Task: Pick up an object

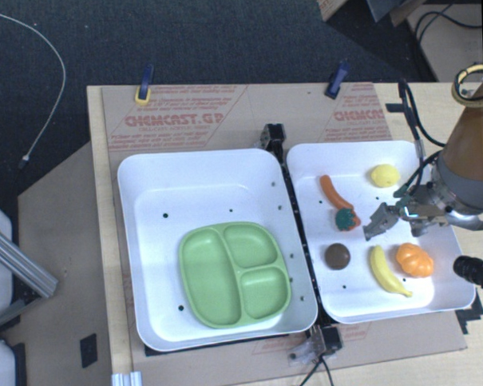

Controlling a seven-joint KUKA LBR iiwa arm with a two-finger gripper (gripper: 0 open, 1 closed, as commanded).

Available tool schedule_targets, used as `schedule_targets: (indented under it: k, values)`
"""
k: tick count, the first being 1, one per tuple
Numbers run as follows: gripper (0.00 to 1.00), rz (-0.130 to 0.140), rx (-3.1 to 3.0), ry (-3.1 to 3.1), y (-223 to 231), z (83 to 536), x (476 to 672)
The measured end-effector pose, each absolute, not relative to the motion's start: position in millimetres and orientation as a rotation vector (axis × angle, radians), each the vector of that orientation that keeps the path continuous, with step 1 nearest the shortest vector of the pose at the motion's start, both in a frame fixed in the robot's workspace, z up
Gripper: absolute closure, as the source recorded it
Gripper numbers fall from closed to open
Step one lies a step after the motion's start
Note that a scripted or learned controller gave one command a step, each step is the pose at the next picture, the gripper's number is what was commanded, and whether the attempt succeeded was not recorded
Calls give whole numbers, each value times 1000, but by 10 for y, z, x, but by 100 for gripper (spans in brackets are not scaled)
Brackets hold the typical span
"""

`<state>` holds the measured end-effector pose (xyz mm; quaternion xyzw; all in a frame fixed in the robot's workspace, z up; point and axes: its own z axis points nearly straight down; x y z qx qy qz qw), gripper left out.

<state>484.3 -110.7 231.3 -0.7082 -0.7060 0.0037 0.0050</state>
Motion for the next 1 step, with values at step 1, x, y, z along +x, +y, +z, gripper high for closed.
schedule_targets:
  k: [1]
  values:
    - [0,0,-2221,-2221,-1104,2370,4868]
